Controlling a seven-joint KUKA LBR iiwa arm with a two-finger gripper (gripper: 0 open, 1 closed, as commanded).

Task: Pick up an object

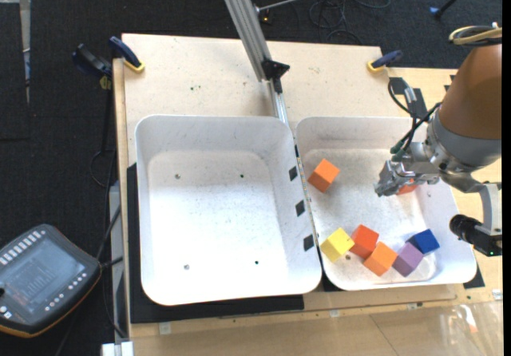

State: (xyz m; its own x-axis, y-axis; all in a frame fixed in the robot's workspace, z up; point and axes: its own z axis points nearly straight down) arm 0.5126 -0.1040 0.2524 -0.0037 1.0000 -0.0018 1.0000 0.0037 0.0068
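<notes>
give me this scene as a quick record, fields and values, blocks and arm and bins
arm: KUKA iiwa, reaching in from the right
gripper: gripper low over the right bin, something red-orange just beside it
right bin: right bin holds all blocks
lone block: orange cube near the divider
front cluster: yellow cube, red-orange cube, orange cube, purple cube, blue cube
left bin: left bin

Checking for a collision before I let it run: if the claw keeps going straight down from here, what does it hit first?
Likely the small red object just under the claw, or else the right bin's floor. Depth is hard to judge. The orange cube sits clear to its left.
</notes>
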